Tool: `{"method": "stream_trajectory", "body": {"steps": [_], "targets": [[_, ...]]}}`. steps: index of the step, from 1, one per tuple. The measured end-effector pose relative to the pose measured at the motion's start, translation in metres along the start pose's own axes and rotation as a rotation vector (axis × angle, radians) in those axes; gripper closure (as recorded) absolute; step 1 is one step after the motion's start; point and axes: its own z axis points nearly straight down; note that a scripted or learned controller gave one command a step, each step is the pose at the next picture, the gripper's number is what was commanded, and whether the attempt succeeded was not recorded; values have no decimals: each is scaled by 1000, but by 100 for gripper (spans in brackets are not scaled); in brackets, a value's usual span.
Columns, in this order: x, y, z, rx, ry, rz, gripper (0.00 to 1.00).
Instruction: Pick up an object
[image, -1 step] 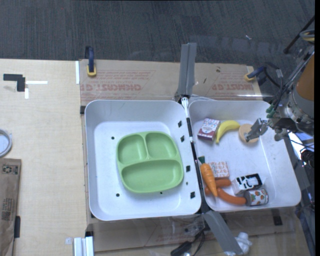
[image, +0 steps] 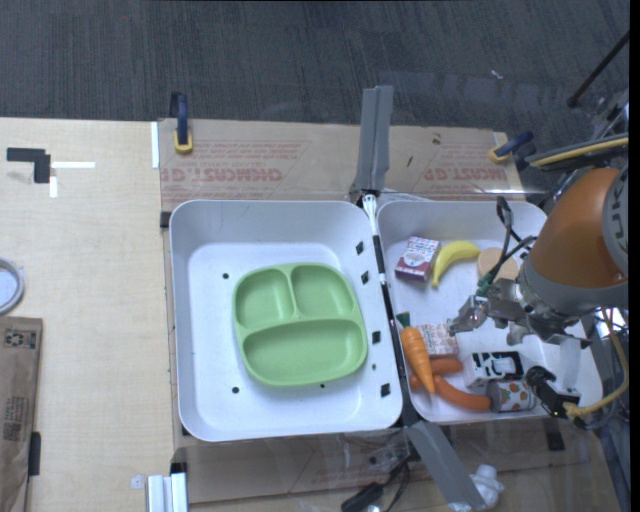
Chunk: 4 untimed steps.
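Observation:
My gripper (image: 487, 312) hangs low over the middle of the right bin (image: 455, 212), below the grey arm with its orange band (image: 583, 232). Just left of it lies a small pink packet (image: 437, 339), and just below it a black-and-white carton (image: 497, 365). A carrot (image: 415, 358) lies along the bin's left wall. A second orange piece (image: 461, 394) rests by the front wall beside a brown box (image: 512, 397). Farther back sit a red-and-white box (image: 417, 257) and a banana (image: 452, 258). A pale round thing (image: 493, 262) is partly hidden by the arm.
The left bin (image: 190, 300) holds a green divided plate (image: 300, 323). A grey divider post (image: 375, 140) stands behind the gap between the bins. Cables and arm hardware (image: 560, 390) crowd the right bin's right side.

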Motion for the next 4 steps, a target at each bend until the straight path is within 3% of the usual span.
{"method": "stream_trajectory", "body": {"steps": [1,2,3,4], "targets": [[-68,-12,33,-4,1,-9,0],[-43,50,33,-2,0,-14,0],[-27,47,9,-2,0,6,0],[-8,156,32,21,-2,49,0]]}}
